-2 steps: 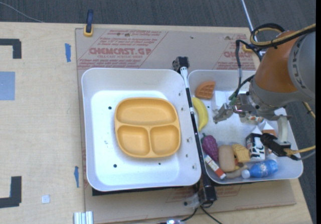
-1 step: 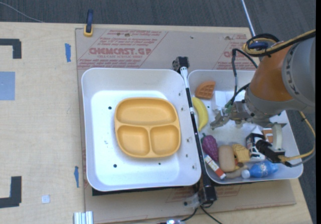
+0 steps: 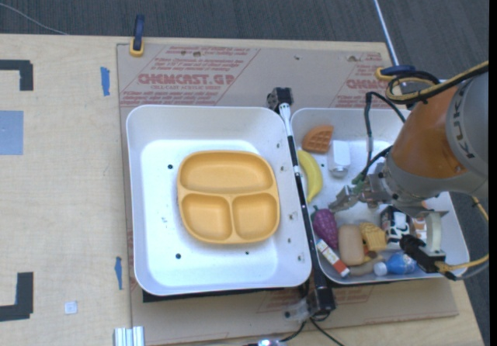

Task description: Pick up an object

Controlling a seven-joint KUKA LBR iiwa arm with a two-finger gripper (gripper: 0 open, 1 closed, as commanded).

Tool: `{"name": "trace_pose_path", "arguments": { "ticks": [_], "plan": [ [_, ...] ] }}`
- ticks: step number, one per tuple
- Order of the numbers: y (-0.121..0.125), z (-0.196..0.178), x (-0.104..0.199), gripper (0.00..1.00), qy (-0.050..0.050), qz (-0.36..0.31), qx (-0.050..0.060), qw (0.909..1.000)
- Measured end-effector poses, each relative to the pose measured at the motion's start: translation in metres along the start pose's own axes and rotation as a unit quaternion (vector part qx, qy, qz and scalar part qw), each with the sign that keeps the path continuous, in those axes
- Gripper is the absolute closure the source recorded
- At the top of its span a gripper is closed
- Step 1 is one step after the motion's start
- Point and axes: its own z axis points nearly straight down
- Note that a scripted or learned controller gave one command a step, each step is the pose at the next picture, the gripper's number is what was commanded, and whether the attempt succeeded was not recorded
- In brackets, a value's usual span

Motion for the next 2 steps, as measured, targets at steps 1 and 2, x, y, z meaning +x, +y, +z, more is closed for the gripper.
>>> {"name": "trace_pose_path", "arguments": {
  "ticks": [1, 2],
  "plan": [
    [-0.0356, -0.0008, 0.0082, 0.00, -0.002, 0.001, -0.001, 1.0000],
    [-0.0355, -0.0008, 0.0078, 0.00, -0.001, 0.001, -0.001, 1.0000]
  ]
}}
